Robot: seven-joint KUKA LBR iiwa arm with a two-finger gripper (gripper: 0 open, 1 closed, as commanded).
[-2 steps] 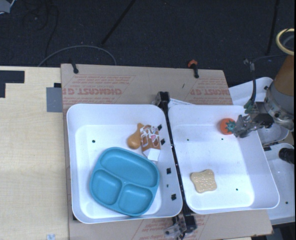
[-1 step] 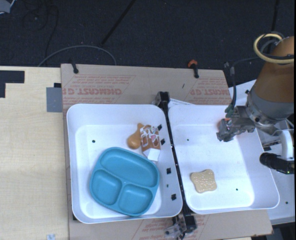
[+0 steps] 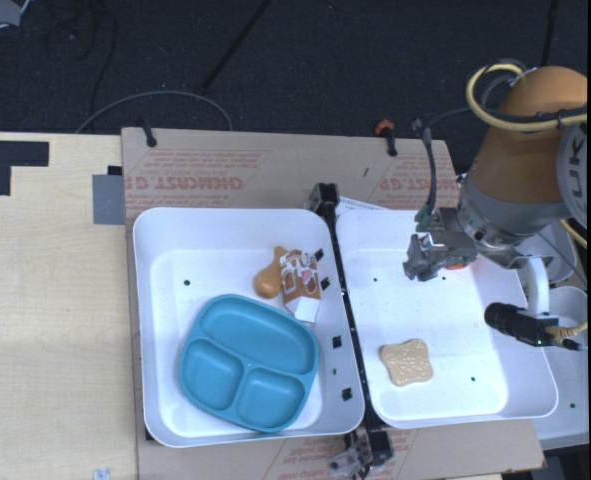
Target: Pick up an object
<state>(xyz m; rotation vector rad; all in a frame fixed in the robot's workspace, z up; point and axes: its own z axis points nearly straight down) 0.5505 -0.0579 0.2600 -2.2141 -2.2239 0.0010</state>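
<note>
Item: tan flat biscuit-shaped piece point(image 3: 406, 362) in right bin point(image 3: 535, 393), likely light, stiff; grip across edges; claw point(image 3: 427, 258) above, state cannot be told.

Looks like a robotics lab / test cell, not a home or shop. An industrial arm point(image 3: 520, 168), grey w/ an orange band, reaches in from the right over a bench point(image 3: 45, 298) of pale wood. Two shallow white bins point(image 3: 155, 268) sit side by side on a sheet of printed cardboard point(image 3: 235, 173), clipped together w/ black brackets. Loose cables point(image 3: 155, 103) trail over dark carpet-like floor on the far side. Black tape marks point(image 3: 10, 163) on the benchtop at left.
</note>
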